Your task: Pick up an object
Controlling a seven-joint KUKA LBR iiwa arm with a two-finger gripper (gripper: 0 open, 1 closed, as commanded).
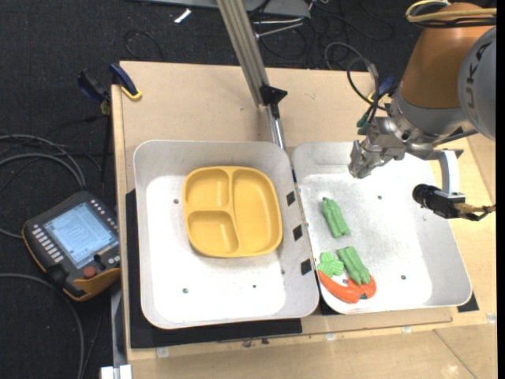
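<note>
Two shallow white bins sit side by side on the bench: the left bin (158, 290) holds one yellow plate (233, 211), a rounded tray split into three compartments, lying flat near the bin's middle, and the right bin (410, 283) holds three toy pieces. One green pod-shaped toy (334, 217) lies alone toward the left-centre of the right bin, its long axis running roughly up and down the view with a slight tilt. One second green toy (354, 264) lies nearer the front left corner, and one orange carrot-like toy (346, 287) rests there touching it, curved along the bin's front edge with a green tuft at its left end; the exact overlap between these two is hard to judge. One grey arm with an orange band reaches in from the right, and its single gripper (364, 163) hangs over the rear left part of the right bin, above and behind the lone green toy and well apart from the carrot pair. Nothing is visible between its tips, and whether they are spread or closed cannot be told from this angle. One teach pendant (73, 242) with a lit screen lies on the floor left of the bench
</note>
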